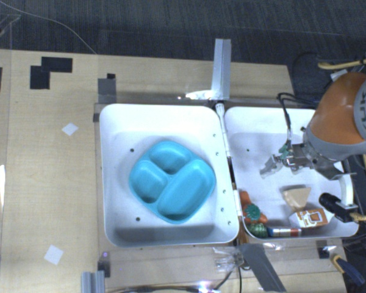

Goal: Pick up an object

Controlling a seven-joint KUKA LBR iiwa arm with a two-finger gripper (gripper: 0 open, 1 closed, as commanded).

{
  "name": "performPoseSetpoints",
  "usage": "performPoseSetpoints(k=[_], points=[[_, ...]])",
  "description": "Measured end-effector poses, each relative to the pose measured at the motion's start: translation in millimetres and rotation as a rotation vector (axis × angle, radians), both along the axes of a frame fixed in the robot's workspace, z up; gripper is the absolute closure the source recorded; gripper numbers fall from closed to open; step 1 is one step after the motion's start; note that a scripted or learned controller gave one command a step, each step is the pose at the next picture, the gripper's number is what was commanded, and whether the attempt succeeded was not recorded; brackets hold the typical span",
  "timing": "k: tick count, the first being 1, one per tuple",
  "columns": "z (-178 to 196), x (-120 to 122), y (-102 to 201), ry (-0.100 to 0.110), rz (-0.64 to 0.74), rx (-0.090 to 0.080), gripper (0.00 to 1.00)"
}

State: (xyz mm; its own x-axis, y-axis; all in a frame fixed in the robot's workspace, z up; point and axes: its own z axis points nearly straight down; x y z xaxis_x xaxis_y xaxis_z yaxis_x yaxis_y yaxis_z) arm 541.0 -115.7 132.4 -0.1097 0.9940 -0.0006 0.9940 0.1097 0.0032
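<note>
My gripper (272, 165) hangs over the bare middle of the right bin (256, 133), pointing left, with its fingers apart and nothing between them. The loose things lie below and to its right, along the bin's front. A tan wedge (297, 195) is the nearest of them, just below the wrist. In front of it lies a small orange and white box (312, 217), with a red and white marker (287, 231) beside it. At the front left corner sit an orange piece (245, 198), a green toy (253, 212) and another green piece (259, 229).
The left bin (116, 133) holds a blue divided plate (172, 180). A raised divider (227, 163) runs between the two bins. A metal post (222, 69) stands behind them. The arm's orange band (344, 108) hangs over the right bin's far right side.
</note>
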Motion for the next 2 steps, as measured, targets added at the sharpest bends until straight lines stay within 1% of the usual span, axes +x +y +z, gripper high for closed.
performPoseSetpoints(k=[1, 2], points=[[-42, -51, -8, -0.007, 0.128, -0.002, 0.0], [-43, -50, -76, -0.011, 0.081, -0.005, 0.0]])
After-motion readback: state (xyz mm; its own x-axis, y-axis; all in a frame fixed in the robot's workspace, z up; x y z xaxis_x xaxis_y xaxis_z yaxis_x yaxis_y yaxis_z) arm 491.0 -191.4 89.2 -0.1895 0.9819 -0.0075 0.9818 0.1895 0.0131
